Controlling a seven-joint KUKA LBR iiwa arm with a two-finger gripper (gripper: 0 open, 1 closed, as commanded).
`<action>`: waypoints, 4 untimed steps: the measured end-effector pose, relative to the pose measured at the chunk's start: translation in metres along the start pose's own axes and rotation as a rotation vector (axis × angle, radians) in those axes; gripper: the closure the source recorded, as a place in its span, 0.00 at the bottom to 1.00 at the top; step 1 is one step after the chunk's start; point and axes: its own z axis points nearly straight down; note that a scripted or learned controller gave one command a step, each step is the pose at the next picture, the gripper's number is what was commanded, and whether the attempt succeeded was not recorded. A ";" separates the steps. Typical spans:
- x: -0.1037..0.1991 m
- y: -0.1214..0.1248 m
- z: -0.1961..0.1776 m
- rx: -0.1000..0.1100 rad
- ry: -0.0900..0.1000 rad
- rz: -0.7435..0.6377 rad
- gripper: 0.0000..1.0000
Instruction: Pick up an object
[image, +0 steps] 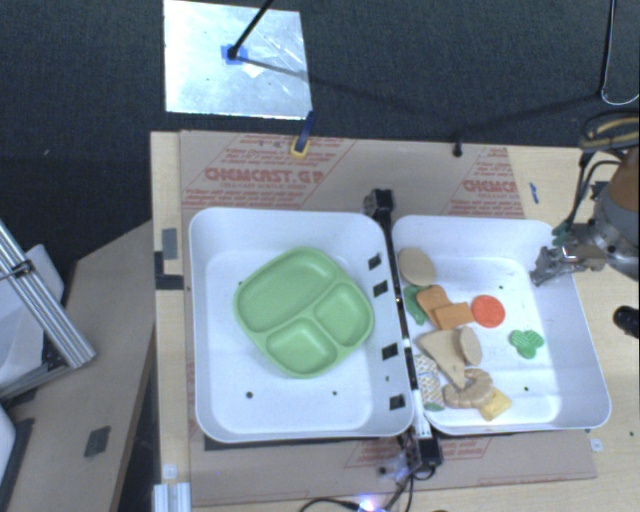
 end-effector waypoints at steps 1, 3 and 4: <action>0.000 0.001 -0.025 0.003 0.002 -0.002 1.00; 0.112 0.029 -0.024 0.005 0.005 -0.010 1.00; 0.173 0.047 -0.018 0.004 0.005 -0.009 1.00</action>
